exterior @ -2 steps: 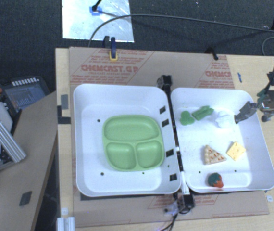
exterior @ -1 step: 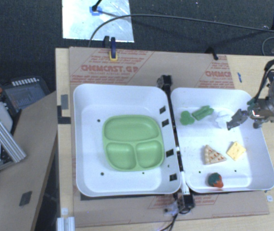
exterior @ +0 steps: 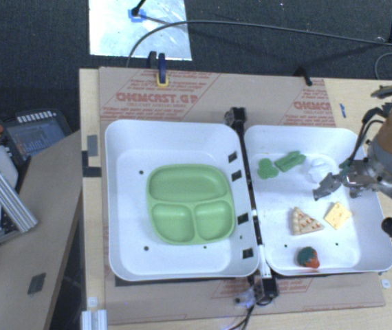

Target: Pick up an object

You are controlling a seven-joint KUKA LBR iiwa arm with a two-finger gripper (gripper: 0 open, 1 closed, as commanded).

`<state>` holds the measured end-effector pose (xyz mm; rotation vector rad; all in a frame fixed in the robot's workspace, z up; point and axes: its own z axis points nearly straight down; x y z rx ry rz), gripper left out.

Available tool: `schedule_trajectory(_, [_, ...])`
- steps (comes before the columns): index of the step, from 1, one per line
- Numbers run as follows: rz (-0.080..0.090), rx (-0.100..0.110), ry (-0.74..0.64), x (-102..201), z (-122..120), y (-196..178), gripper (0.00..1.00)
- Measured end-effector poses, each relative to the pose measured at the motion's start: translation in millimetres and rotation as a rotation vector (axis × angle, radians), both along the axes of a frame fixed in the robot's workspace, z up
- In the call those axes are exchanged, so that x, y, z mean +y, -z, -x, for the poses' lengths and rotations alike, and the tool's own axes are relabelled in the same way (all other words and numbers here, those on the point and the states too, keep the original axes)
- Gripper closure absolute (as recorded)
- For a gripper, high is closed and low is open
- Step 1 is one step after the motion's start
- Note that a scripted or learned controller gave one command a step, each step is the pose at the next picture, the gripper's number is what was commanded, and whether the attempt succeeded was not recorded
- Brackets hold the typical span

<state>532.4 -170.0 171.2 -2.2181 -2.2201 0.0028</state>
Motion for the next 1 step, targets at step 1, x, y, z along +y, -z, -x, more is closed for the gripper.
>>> schedule_trajectory(1, [0.0,-0.001,0.0,-6.6,-6.4,48.1,0.0])
